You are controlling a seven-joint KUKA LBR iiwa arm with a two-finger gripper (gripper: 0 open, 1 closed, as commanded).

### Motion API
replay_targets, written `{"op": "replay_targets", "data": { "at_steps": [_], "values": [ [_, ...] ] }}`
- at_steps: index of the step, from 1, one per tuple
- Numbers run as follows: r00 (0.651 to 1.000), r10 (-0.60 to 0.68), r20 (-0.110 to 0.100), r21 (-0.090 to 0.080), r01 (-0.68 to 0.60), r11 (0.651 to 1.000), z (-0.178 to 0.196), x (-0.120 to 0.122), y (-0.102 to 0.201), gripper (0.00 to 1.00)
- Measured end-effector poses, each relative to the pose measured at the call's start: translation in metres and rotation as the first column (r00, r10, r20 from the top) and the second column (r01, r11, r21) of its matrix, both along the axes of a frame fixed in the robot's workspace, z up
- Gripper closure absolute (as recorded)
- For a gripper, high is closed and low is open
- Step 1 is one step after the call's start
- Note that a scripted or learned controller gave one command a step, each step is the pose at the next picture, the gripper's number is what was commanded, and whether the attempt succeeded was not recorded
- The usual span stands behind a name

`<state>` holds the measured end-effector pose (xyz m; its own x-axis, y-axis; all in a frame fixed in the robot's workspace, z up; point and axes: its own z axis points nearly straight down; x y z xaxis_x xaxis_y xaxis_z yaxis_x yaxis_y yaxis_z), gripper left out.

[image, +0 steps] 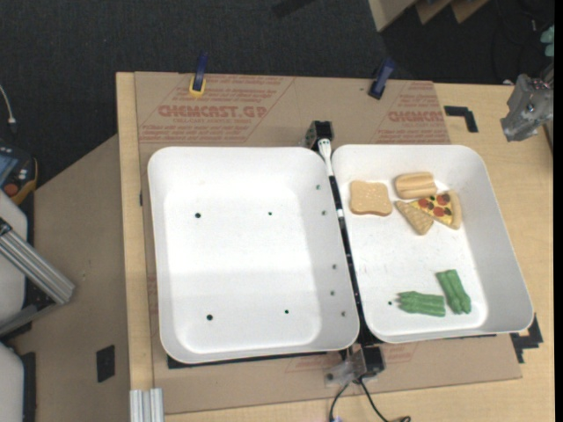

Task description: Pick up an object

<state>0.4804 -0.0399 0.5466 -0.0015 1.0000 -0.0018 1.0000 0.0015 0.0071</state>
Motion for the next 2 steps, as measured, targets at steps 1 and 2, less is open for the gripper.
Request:
{"op": "replay_targets", "data": {
  "at_steps": [1, 2],
  "values": [
    [1.0, 0.008, -0.01, 0.003, -0.008, 1.0, -0.012, -0.001, 0.089, 1.0],
    [1.0, 0.011, -0.012, 0.002, -0.011, 1.0, -0.034, -0.002, 0.188, 1.0]
  ]
}}
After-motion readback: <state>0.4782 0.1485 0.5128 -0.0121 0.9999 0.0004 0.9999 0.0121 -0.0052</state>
